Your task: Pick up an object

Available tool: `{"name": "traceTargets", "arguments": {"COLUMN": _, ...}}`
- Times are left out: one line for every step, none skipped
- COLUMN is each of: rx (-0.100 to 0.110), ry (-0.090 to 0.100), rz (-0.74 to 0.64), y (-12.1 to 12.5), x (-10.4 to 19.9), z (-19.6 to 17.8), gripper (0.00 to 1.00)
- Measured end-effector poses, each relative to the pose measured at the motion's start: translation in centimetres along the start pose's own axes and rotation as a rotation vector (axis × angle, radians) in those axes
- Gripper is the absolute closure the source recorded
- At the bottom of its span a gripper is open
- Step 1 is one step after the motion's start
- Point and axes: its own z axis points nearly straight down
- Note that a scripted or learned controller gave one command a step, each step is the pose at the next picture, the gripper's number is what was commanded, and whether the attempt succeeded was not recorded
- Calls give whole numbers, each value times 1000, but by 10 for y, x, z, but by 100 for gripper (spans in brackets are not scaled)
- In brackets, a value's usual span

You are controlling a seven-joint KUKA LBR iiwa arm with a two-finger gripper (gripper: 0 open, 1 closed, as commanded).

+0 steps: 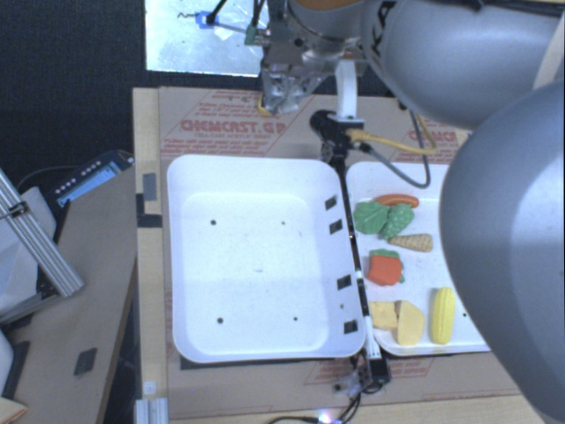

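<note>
While the gripper [281, 102] hangs high over the cardboard [221, 129] behind the bins, we're at the approach step, nothing grasped; we can't tell whether it's open or closed. The candidates, including the corn [442, 314] and red vegetable [384, 269], sit in the right bin [459, 346], so next we need to move over it, pick one and descend.

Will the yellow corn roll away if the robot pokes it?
It might. The yellow corn looks rounded and long, so a sideways poke could roll it toward the cheese pieces beside it. It looks like a small plastic toy, so probably light and stiff. Its smooth, curved sides may slip from the gripper, which sits beyond the right bin.
</note>
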Motion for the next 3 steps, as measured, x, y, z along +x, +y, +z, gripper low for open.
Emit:
{"name": "traceTargets", "arguments": {"rx": -7, "ry": 4, "rz": -2, "y": 3, "x": 18, "z": -128, "gripper": 100}}
{"name": "traceTargets", "arguments": {"rx": 2, "ry": 2, "rz": -1, "y": 3, "x": 33, "z": -173, "gripper": 100}}
{"name": "traceTargets", "arguments": {"rx": 23, "ry": -5, "rz": 4, "y": 0, "x": 47, "z": 36, "gripper": 100}}
